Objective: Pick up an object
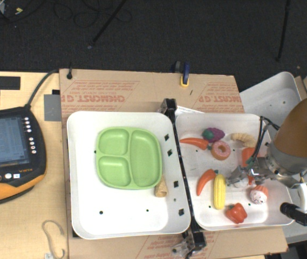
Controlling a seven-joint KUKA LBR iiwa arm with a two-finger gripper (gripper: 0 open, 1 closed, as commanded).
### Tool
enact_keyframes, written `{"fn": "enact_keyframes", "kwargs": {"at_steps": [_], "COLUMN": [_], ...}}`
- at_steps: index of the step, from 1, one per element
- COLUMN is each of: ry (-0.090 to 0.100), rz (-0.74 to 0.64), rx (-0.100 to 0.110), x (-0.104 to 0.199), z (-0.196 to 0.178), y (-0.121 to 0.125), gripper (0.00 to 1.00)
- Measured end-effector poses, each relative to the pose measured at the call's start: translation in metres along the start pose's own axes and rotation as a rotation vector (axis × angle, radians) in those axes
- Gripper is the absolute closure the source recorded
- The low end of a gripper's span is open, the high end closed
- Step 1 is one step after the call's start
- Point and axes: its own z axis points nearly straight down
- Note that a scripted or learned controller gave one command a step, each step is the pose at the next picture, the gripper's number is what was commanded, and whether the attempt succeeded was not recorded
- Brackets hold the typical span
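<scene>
The claw (pixel 243 175) hangs low in the right white bin (pixel 196 212), beside a yellow toy corn cob (pixel 218 191); whether it is open cannot be told.

arm (pixel 299 136): orange band, grey wrist | black cable | pincer (pixel 245 174): metallic grey

You are looking at a robot lab or test cell, not a home. A teach pendant (pixel 7 152) with a lit screen is lying on the counter (pixel 45 209) at the left, its cable running off behind. Flattened cardboard (pixel 121 93) is lining the counter under two white bins (pixel 83 198), held by a clamp (pixel 184 74) at the back edge. Loose cables (pixel 88 9) are trailing over dark carpet (pixel 196 26) beyond. Plastic toy food (pixel 218 190) is serving as test pieces.
</scene>
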Motion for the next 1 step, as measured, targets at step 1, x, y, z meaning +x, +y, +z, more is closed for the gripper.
{"fn": "enact_keyframes", "kwargs": {"at_steps": [1], "ry": [0.000], "rz": [0.000], "rx": [0.000], "x": [0.0031], "z": [0.0265], "y": [0.0007], "gripper": [0.00]}}
